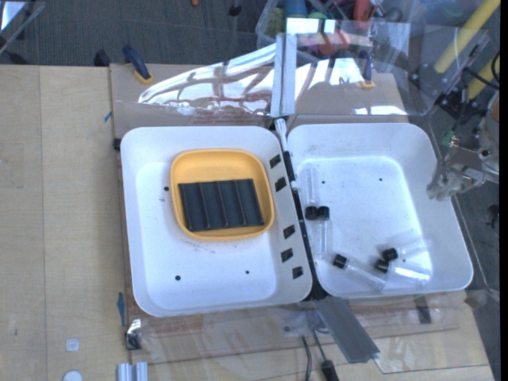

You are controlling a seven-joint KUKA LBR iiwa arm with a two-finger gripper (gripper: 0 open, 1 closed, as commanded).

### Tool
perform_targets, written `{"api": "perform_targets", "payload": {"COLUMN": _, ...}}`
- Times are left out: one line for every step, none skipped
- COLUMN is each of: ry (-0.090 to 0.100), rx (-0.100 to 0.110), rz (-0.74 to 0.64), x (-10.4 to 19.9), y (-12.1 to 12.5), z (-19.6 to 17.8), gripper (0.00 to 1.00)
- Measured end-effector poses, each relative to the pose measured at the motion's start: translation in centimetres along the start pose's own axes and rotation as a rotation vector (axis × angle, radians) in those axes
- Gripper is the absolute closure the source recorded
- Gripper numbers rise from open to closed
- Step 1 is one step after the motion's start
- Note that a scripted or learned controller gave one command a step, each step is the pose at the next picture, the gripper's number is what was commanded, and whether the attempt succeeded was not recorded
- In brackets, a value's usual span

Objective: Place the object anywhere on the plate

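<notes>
A yellow plate [184, 173] sits in the left bin [206, 288] and carries a dark ridged block [221, 204]. In the right bin [357, 145] lie several clear tubes with black caps. One tube [309, 189] lies near the divider, another tube [359, 271] lies at the front, and two more [406, 262] lie at the front right. My gripper [449, 179] hangs over the right bin's right rim, apart from the tubes. Nothing is visibly held in it.
Black clips [286, 213] line the divider between the bins. A clear box of coloured toys [349, 6] stands behind the right bin. A shiny metal sheet [230, 82] lies behind the bins. Bare wooden bench [55, 213] extends to the left.
</notes>
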State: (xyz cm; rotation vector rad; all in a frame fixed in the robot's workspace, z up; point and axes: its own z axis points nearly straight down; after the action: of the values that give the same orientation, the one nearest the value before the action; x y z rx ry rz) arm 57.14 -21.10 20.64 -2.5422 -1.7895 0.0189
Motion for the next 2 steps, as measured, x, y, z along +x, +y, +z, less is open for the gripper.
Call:
{"api": "perform_targets", "payload": {"ry": -0.005, "rx": -0.023, "rz": 0.015, "x": -2.3, "y": -5.6, "z": -0.8, "gripper": 1.0}}
{"api": "perform_targets", "payload": {"ry": -0.009, "rx": -0.027, "rz": -0.196, "x": -3.0, "y": -8.6, "z": -5.1, "gripper": 1.0}}
